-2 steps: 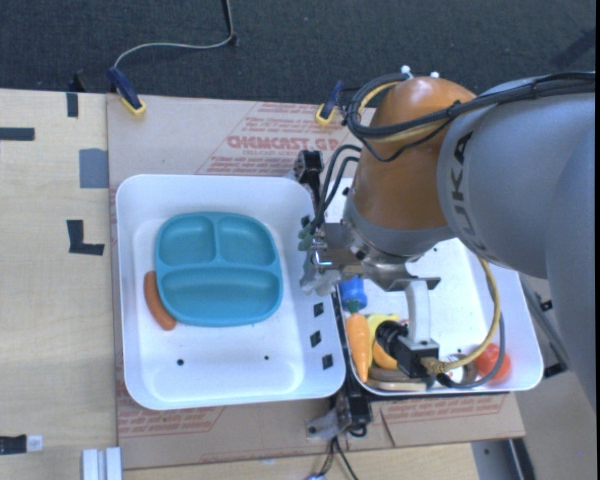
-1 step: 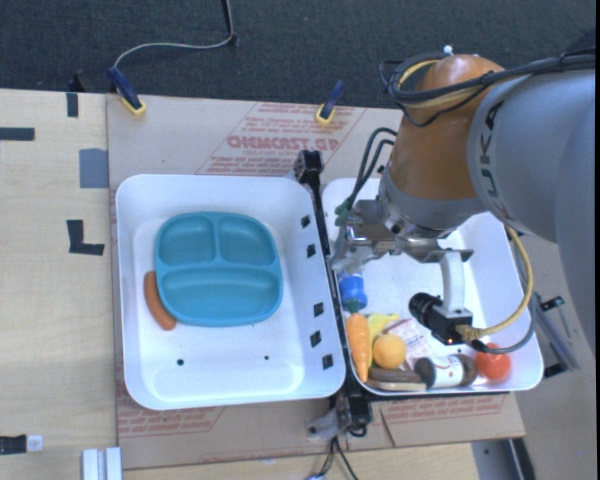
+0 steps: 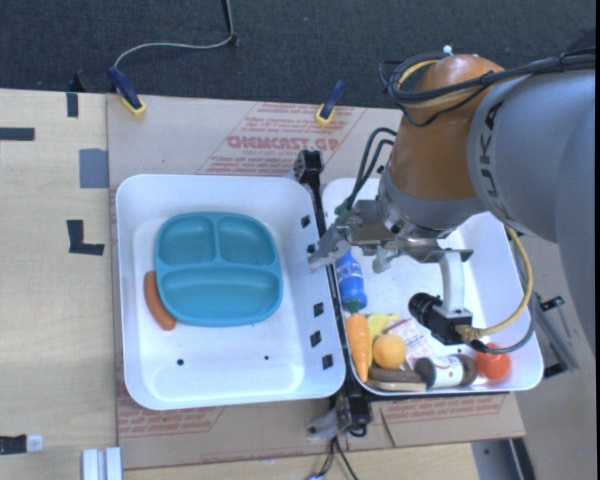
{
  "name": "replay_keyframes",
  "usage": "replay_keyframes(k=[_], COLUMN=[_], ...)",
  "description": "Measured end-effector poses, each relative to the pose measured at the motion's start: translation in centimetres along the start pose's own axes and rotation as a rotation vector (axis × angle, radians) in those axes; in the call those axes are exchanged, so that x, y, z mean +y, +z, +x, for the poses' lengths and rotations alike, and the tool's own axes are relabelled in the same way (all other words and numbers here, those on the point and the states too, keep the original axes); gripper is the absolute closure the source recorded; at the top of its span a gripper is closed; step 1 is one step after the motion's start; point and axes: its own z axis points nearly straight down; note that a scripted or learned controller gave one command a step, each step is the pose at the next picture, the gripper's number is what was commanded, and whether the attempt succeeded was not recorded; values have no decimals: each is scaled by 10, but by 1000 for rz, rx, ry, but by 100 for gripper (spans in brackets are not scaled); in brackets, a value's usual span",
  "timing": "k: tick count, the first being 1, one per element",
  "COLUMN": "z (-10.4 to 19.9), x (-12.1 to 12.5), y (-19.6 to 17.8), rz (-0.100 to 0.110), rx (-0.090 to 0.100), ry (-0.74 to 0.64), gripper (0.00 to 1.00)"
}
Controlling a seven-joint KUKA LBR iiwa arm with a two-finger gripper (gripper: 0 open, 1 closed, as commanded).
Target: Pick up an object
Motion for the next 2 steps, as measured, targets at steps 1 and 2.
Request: replay_keyframes(k=[1, 2], z=[-61, -9], x=[-4, 64], y=[54, 70], rz=[2, 0], rx=[0, 1], ry=[1, -2], gripper=[0, 0])
